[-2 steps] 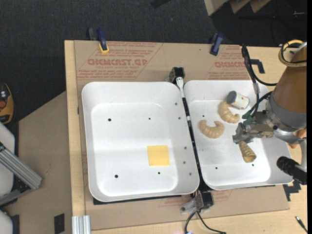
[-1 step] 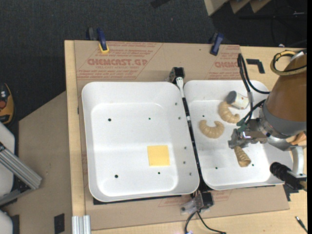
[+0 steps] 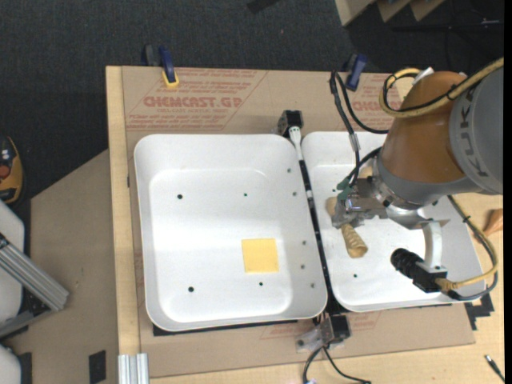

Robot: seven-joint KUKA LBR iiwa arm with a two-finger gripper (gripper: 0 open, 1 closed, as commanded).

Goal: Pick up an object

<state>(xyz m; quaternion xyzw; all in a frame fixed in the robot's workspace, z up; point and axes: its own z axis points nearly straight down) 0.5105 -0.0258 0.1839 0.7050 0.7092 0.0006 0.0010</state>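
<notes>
Arm's orange band looms over right bin point(image 3: 376, 294). Gripper point(image 3: 346, 213) low in that bin, touching cork-like cylinder point(image 3: 354, 242); finger opening and hold: cannot tell. Yellow square point(image 3: 261, 255) lies in left bin point(image 3: 160, 214). Judged step: grasp attempt; next needs closing, straight lift.

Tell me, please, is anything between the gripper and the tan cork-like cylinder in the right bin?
Nothing visible. The gripper sits just above the tan cork-like cylinder on the right white bin, with no object between them.
</notes>
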